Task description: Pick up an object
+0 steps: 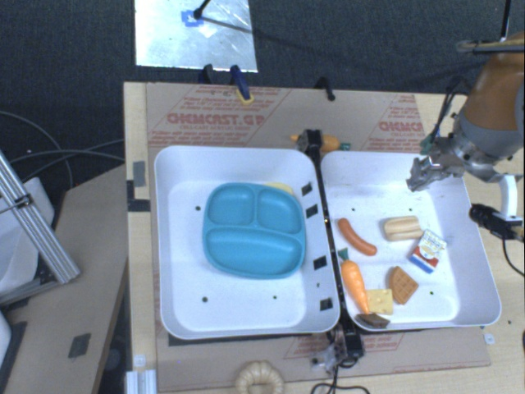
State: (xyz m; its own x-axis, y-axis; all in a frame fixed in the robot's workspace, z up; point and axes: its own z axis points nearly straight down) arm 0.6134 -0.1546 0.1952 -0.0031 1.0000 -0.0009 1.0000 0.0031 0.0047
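Objects for picking: a small spread of toy food lay in the right bin (pixel 476 302), all of it loose on the white floor and none of it in the pincer.
Pincer (pixel 420 179): it hung over the far part of the right bin, above bare floor; from where I stood I could not tell whether it was spread or pressed together.
Arm (pixel 492 113): grey with an orange band above the wrist, it came in from the right side and angled down toward the bin.
Bread roll (pixel 401 227): the nearest item to the pincer, a pale bun lying on its side, well apart from the tool.
Sausage (pixel 358 236): red-orange, lying at a slant just left of the roll.
Small packet (pixel 426 251): white with red and blue print, just right of and below the roll.
Carrot (pixel 353 281): orange with a green tip, close to the divider between the bins.
Cracker (pixel 402 285): brown, near the carrot's right.
Cheese piece (pixel 379 301): yellow, beside the carrot's lower end.
Dark item (pixel 373 321): against the near wall, too small to identify.
Left bin (pixel 176 302): it held a blue divided plate (pixel 253 229), with something pale yellow (pixel 281 188) peeking out behind its far edge.
Bench (pixel 205 109): a brown printed board lay under both bins.
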